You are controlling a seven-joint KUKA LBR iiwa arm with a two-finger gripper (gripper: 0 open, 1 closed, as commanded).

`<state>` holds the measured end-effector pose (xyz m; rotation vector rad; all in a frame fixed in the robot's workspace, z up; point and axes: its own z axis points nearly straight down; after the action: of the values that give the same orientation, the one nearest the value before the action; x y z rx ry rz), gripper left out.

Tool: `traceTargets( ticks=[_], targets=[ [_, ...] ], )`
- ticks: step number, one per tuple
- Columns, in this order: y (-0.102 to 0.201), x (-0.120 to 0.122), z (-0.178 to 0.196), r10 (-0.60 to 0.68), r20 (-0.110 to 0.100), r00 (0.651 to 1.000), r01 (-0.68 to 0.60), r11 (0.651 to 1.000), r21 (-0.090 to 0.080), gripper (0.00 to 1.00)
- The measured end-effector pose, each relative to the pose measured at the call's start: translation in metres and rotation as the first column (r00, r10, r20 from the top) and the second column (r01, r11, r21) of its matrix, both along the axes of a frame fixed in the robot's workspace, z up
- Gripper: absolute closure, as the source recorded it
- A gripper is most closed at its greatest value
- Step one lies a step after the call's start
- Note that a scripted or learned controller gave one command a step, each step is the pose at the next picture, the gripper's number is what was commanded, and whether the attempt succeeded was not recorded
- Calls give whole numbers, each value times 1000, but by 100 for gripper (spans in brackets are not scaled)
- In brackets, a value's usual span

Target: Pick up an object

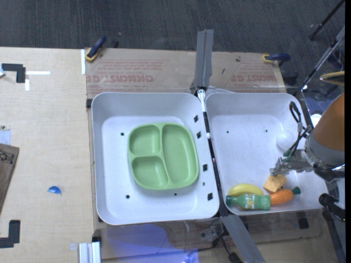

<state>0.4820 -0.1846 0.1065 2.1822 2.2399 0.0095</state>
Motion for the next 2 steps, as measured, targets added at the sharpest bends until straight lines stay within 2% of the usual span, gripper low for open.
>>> traceTargets(
  ticks=[1,2],
  targets=[
    [1,-4,-5,0,-13,1000,0,1000,4,0],
    [49,-5,-16,-141,-18,990,141,990,6,0]
  ],
)
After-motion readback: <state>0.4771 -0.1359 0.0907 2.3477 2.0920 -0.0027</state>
